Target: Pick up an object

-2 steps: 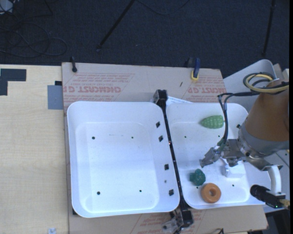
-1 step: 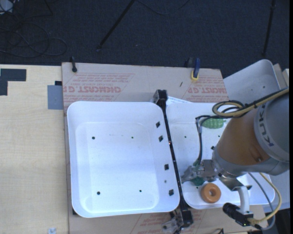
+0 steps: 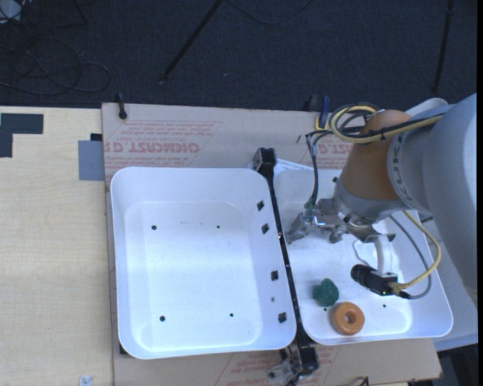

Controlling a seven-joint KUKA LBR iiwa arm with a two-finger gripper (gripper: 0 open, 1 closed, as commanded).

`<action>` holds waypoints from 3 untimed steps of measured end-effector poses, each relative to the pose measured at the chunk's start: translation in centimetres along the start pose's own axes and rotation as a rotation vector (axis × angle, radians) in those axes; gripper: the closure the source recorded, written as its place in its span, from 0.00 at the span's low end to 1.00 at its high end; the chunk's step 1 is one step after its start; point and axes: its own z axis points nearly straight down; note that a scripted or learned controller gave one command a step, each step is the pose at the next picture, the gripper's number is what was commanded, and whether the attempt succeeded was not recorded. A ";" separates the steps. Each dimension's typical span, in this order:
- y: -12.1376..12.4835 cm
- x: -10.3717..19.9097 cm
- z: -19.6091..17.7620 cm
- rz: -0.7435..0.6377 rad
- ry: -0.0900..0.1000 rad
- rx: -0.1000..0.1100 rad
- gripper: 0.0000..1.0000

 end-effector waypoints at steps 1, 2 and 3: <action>-0.4 -0.1 -0.9 0.005 0.002 0.011 1.00; 5.4 0.1 -15.3 0.000 -0.002 -0.012 1.00; 5.3 -1.4 -12.1 0.004 0.000 0.010 1.00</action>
